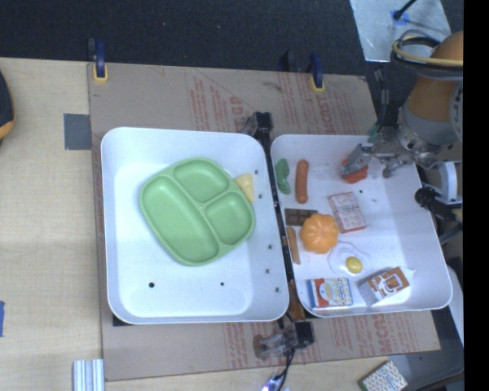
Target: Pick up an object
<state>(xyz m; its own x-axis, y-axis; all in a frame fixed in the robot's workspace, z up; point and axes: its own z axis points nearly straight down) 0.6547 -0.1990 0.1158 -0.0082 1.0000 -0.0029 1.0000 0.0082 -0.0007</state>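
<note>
Objects lie scattered in the right bin (428, 243): an orange pumpkin (319, 232), a sausage (301, 180), a fried egg (352, 263), small cartons (386, 284); the gripper (360, 166) hangs over the bin's far corner, its fingers closed on a small red item (354, 173); a green divided plate (197, 210) sits in the left bin (130, 292).

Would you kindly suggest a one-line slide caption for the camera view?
KUKA arm's gripper poised over the right bin of toy food, near a small red item; green divided plate in the left bin.
</note>
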